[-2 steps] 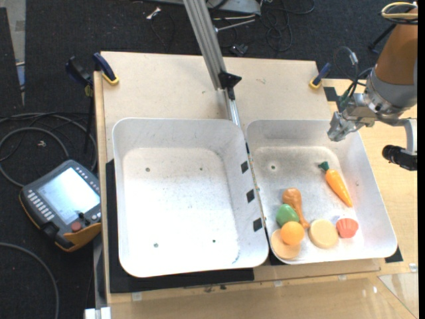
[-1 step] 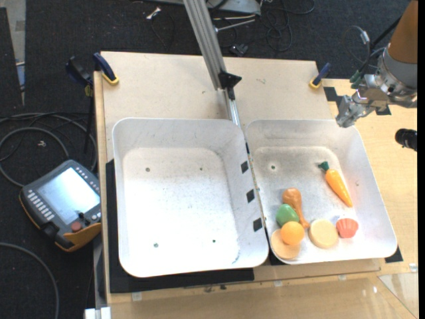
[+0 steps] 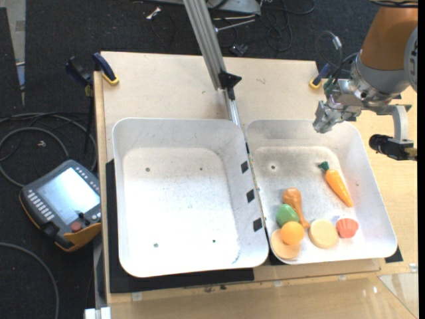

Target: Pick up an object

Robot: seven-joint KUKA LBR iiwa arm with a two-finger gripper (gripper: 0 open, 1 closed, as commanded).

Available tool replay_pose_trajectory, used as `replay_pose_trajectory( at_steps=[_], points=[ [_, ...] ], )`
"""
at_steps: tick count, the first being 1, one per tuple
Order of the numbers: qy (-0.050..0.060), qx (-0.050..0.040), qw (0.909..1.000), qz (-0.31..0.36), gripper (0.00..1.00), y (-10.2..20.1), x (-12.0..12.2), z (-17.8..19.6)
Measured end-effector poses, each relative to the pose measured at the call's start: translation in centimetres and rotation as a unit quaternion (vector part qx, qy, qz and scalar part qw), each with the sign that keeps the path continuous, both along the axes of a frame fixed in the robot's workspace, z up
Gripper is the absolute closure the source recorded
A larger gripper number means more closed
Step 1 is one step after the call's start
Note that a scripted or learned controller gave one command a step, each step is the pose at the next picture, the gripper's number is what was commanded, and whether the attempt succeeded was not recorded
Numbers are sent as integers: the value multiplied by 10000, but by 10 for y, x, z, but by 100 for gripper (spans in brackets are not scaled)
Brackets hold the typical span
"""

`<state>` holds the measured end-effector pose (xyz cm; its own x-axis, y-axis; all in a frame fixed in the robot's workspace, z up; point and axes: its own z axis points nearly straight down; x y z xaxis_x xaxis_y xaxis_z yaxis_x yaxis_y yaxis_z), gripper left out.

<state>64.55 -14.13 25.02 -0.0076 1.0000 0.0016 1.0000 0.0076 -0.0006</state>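
The right bin (image 3: 372, 178) holds toy food near its front: an orange carrot (image 3: 337, 185) with a green top, a brownish drumstick-shaped piece (image 3: 294, 201), a green piece (image 3: 287, 214), an orange ball (image 3: 291, 233), a pale round slice (image 3: 323, 233) and a pink-red piece (image 3: 347, 228). My gripper (image 3: 325, 121) hangs over the right bin's back rim, well behind the carrot and apart from every object. Nothing shows between its fingers.
The left bin (image 3: 133, 178) lies beside the right one. A slanted metal post (image 3: 209, 45) rises from behind the bins' shared edge. Yellow-tipped clamps (image 3: 106, 72) (image 3: 319, 80) sit at the bench's back corners. A teach pendant (image 3: 63, 205) lies on the floor to the left.
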Motion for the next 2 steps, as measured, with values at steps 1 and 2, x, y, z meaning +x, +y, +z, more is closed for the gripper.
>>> replay_pose_trajectory(
  at_steps=[1,2],
  points=[
    [3,-1,10000,-4,100,44,-3,-2],
    [-2,-1,10000,-1,100,90,0,1]
  ],
)
